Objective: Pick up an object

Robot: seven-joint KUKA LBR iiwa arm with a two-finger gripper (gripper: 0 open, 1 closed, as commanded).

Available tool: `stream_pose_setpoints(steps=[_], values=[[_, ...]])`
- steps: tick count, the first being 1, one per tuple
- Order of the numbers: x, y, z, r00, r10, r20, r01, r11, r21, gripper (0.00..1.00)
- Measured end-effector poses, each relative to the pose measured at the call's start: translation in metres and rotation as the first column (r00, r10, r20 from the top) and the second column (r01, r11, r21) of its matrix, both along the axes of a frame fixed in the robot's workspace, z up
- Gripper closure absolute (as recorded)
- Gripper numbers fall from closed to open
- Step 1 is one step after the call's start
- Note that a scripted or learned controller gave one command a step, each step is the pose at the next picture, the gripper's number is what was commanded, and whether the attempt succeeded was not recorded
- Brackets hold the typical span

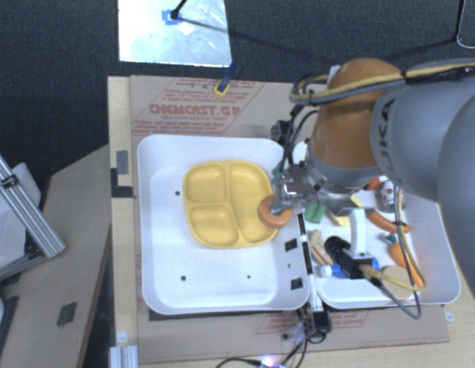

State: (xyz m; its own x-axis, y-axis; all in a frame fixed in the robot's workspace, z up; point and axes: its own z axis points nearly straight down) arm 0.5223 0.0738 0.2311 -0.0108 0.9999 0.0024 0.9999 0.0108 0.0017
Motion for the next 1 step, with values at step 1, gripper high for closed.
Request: stream_pose_setpoints(steps=[1], values=[[-0.0026, 0.0003, -0.0002, 1.0, -0.006, -0.001, 0.006, 1.0, -0.002, 1.0]])
